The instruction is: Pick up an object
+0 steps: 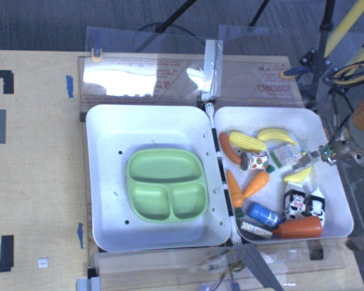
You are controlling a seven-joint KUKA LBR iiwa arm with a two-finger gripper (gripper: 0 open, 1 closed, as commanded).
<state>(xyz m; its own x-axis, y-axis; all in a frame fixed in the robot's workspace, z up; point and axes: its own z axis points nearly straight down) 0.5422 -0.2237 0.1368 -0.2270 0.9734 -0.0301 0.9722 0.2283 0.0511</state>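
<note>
Several small toy foods crowd the right bin, near the gripper, whose finger state I cannot tell; the carrot mid-bin looks light, stiff, slippery plastic, best pinched across its thick middle.

Left bin holds a green three-compartment tray. Right bin holds mixed toy food: corn cob at 11 o'clock, banana at 12, blue can at 7.
</note>
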